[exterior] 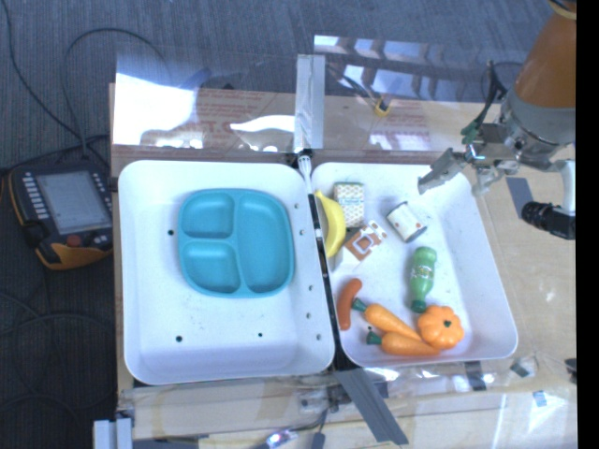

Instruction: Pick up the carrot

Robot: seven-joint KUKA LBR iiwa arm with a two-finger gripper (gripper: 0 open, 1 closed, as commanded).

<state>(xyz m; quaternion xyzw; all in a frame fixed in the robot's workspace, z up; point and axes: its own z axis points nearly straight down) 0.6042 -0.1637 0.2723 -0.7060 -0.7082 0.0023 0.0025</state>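
The carrot [391, 321] lay at the right bin's [491, 279] near edge, beside the pumpkin [440, 326]. The gripper [459, 168] hovered well apart, fingers spread and holding nothing; the reach remained, calling for descent over the carrot.

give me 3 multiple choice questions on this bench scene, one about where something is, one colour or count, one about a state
1. Where do the carrots lie?
A. on the blue plate
B. in the right bin, near its front edge
C. on the floor

2. What colour is the divided plate in the left bin?
A. blue
B. red
C. yellow

3. How does the gripper stand to the carrots?
A. clamped on one
B. pressing one down
C. apart from them, over the right bin's far corner

Answers: 1 B, they rest beside the small pumpkin. 2 A, it is plainly blue. 3 C, it is well away from them.
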